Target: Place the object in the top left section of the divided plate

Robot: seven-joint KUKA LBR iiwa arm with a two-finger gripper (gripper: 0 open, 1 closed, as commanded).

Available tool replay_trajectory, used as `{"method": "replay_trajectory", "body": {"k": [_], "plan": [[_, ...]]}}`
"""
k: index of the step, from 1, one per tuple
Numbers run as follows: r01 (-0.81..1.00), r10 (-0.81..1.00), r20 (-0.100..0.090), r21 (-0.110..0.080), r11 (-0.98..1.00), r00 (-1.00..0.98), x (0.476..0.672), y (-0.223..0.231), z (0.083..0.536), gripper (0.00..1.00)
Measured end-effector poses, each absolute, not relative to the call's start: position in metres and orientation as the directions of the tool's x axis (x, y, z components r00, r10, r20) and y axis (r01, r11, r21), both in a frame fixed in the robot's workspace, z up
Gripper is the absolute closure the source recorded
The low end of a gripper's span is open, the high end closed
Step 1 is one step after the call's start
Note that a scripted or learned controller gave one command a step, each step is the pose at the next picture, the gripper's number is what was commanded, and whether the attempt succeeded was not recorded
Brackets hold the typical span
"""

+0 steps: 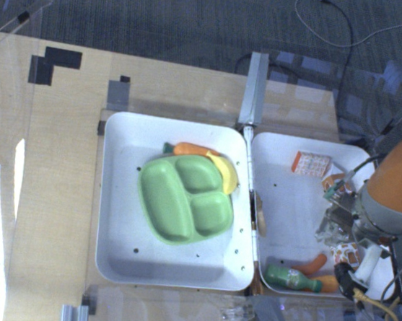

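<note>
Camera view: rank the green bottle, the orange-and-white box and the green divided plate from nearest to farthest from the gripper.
From the gripper:
1. green bottle, right bin, near edge.
2. orange-and-white box, right bin, far side.
3. green divided plate, left bin.

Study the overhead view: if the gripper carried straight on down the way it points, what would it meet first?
The gripper points down into the right bin. It would probably first meet the clutter beneath it by the bin's right wall, near the orange carrot-like toy, or else the bin floor. Depth is unclear from this slanted view.
</note>
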State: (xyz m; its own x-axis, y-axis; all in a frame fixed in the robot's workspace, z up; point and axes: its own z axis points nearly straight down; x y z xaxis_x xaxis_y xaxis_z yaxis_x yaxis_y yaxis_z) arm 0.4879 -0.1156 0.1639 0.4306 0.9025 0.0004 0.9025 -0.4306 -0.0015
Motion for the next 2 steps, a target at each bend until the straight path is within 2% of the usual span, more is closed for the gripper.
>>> {"method": "replay_trajectory", "body": {"k": [1,2], "plan": [[0.690,0.690,-0.002,-0.001,-0.724,0.724,0.488,-0.152,0.195,1.00],[0.683,0.683,-0.001,-0.001,-0.731,0.731,0.489,-0.121,0.222,1.00]]}}
